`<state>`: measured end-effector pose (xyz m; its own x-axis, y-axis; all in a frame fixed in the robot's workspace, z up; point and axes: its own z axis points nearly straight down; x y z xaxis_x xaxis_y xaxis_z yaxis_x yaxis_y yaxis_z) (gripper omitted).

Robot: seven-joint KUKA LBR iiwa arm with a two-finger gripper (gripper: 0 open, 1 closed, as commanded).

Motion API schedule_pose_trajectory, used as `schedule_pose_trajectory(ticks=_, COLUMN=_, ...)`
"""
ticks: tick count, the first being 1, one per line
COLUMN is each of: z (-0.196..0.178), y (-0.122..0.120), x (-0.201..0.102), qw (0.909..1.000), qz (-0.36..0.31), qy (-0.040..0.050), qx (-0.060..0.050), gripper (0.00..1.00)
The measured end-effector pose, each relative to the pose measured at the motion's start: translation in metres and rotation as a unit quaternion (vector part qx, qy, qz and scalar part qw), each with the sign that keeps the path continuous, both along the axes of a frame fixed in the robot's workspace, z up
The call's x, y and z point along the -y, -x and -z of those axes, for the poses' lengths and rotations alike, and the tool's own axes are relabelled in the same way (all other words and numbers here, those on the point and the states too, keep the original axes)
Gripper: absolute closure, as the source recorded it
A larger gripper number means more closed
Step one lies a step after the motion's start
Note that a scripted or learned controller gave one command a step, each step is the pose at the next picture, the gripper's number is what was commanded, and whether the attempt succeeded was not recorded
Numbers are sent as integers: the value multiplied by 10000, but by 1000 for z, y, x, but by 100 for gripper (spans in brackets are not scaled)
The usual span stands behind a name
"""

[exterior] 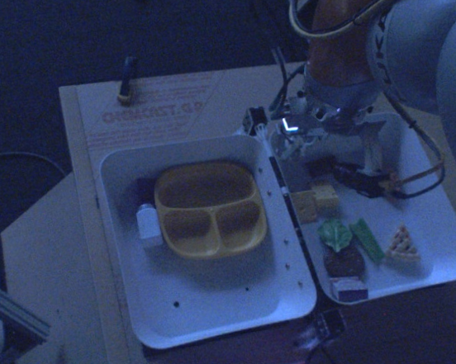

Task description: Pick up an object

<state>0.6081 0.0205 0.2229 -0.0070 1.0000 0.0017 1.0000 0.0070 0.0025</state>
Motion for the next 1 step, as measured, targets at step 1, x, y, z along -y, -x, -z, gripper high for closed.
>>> schedule_pose_trajectory(ticks=1, z=6, y=-21, x=-46, qw=10000, qz=8, qy=3, qx=5, gripper=100)
